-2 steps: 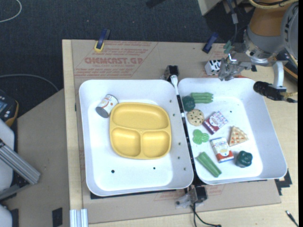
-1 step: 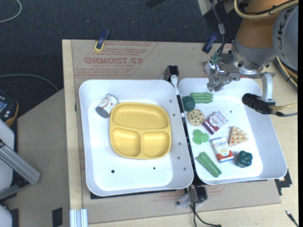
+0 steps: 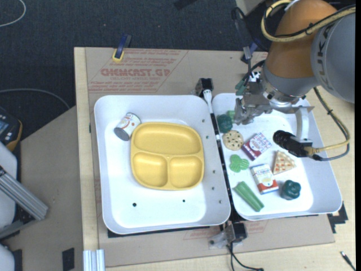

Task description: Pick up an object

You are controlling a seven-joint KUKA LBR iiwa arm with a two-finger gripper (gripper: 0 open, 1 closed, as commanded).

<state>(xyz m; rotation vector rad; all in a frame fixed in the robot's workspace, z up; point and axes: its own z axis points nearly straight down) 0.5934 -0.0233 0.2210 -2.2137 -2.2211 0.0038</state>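
My gripper (image 3: 241,116) hangs low over the far left corner of the right bin (image 3: 324,199), just right of a teal green toy (image 3: 225,121) and above a round chocolate-chip cookie (image 3: 232,140). The wrist hides its fingertips. Further toys lie in the same bin: a maroon box (image 3: 256,144), a red and white carton (image 3: 264,179), a pizza slice (image 3: 283,162), a light green piece (image 3: 238,164), a green stick (image 3: 249,196) and a dark green pepper (image 3: 290,189).
The left bin (image 3: 113,208) holds a yellow divided plate (image 3: 167,154) and a small tipped can (image 3: 126,126) at its far left. A black cylinder (image 3: 289,143) and cables hang off the arm over the right bin.
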